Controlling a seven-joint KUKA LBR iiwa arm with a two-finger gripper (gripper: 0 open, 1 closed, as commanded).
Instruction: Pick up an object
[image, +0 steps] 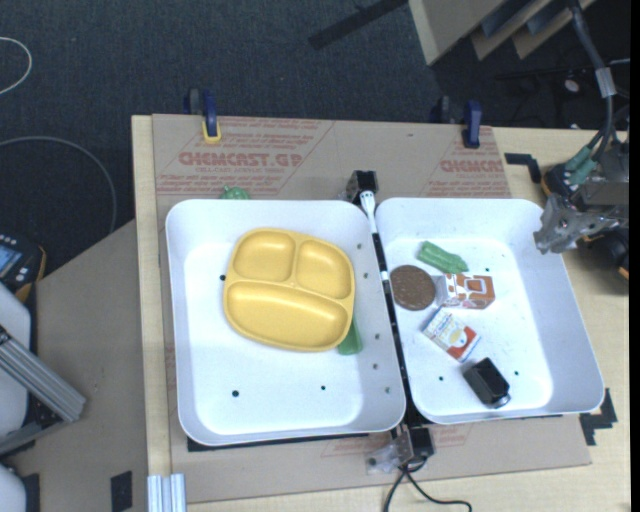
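The right bin (560, 330) holds a green piece (441, 257), a brown round disc (411, 287), a red and white carton (468, 291), a small white and red packet (450, 333) and a black block (487, 381). My gripper (556, 232) hangs at the far right corner of this bin, above its rim. It stands well to the right of the green piece, apart from every object. Nothing shows beneath it.
The left bin (200, 330) carries a yellow divided plate (290, 290) with a green item (350, 340) poking out at its right edge. A small green scrap (235, 194) lies on the cardboard behind that bin. Blue clamps (209, 105) (472, 120) hold the board's far edge.
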